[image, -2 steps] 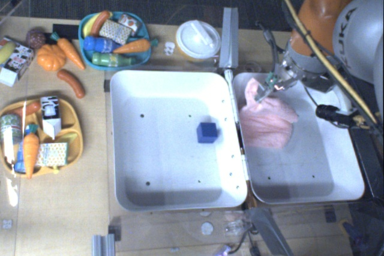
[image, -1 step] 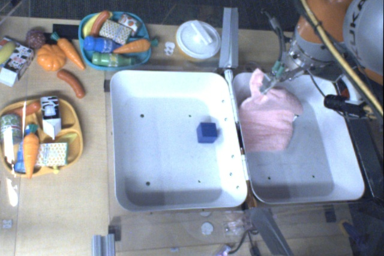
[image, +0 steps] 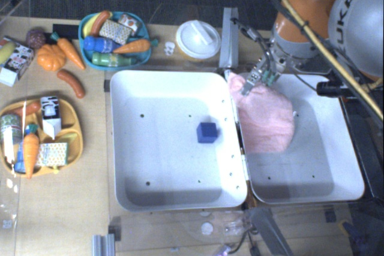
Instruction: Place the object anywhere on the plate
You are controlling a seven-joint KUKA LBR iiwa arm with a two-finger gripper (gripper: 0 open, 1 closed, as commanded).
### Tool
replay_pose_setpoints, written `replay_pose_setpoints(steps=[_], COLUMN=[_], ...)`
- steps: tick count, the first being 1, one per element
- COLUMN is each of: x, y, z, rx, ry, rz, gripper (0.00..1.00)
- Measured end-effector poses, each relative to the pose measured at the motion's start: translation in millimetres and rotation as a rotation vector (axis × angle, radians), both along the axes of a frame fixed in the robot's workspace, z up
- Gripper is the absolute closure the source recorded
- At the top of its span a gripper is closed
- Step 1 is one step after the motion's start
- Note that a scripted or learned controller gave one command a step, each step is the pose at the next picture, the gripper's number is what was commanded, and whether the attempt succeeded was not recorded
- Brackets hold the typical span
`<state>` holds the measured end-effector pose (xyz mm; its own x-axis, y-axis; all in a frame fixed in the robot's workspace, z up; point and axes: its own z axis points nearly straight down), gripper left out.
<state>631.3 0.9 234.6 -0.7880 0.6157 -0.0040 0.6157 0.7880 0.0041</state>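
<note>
A small blue cube (image: 207,132) lies on the floor of the left white bin (image: 138,189), a little right of its middle. The pink plate (image: 267,120) rests in the left half of the right bin (image: 336,183), its left edge against the wall between the bins. My gripper (image: 257,78) hangs over the plate's far left corner, far from the cube, which is down and to its left. Nothing shows in the gripper.
On the bench behind the bins stand a white round lid (image: 198,39) and a blue bowl of toy food (image: 114,39). A yellow dish of toys (image: 39,135), a toy pumpkin (image: 49,57) and a sausage (image: 72,84) lie to the left.
</note>
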Motion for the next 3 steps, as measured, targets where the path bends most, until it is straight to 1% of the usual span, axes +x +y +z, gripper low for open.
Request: replay_pose_setpoints(steps=[1,2,3], x=[-12.8,-21.2,-28.0], y=[51.4,101.0,161.4], z=[8.2,14.1,7.8], rx=[-0.001,-0.002,-0.002], ry=[-0.001,-0.001,-0.003], rz=[0.401,0.662,0.665], gripper=[1.0,1.0,1.0])
